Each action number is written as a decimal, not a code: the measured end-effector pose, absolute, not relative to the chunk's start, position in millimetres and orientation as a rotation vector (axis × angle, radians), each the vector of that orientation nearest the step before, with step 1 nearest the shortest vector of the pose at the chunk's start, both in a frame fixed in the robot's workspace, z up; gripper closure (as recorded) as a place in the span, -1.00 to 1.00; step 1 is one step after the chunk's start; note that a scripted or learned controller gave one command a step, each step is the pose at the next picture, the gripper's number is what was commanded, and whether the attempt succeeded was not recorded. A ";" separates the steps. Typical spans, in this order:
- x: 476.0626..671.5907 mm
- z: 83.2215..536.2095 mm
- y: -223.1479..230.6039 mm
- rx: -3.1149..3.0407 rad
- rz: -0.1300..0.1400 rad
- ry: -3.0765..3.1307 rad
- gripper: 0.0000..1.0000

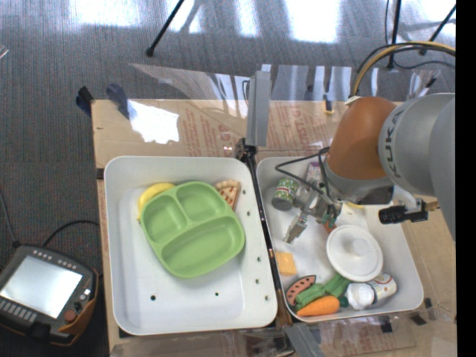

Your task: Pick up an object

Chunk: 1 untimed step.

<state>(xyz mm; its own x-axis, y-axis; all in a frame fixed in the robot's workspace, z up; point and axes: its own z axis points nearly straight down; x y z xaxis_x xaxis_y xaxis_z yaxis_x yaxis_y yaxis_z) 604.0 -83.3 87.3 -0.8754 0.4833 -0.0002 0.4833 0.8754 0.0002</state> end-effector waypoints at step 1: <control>510.0 87.1 -146.0 0.932 -0.002 3.003 -1.00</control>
